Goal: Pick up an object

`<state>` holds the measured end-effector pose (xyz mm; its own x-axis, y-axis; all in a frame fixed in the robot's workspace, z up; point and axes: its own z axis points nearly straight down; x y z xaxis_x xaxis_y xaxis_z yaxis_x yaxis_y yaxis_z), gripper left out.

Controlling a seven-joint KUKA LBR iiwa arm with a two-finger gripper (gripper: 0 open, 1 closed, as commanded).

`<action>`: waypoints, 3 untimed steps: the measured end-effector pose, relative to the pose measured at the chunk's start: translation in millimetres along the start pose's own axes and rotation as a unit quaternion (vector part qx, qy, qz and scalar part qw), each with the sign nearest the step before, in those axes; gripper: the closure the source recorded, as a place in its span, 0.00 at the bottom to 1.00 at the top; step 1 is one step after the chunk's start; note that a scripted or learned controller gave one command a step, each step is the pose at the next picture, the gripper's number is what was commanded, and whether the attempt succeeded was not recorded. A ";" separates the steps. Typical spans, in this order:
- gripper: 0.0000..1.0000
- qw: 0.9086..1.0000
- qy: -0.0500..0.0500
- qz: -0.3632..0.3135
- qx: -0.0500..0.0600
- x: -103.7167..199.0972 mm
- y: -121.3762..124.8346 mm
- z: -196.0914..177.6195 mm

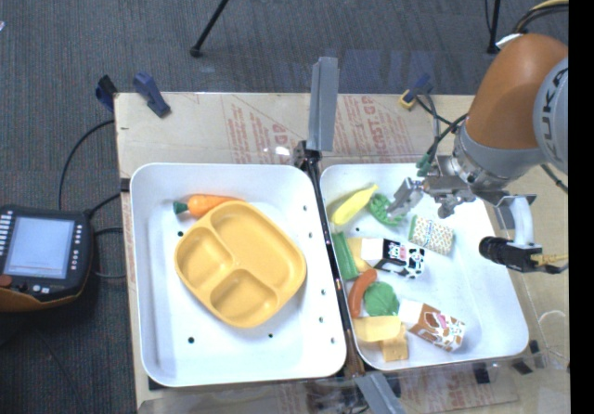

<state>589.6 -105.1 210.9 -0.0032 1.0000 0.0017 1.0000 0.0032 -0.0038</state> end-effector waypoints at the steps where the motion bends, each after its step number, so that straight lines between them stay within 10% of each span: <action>1: 0.00 1.000 0.000 -0.016 0.001 6.0 40.2 125.5; 2: 1.00 1.000 0.000 -0.015 -0.001 5.8 41.1 114.3; 3: 1.00 1.000 0.001 -0.014 -0.001 5.7 41.1 105.0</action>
<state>630.3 -99.1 105.7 -0.0314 0.9995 0.0035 0.9995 0.0314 -0.0027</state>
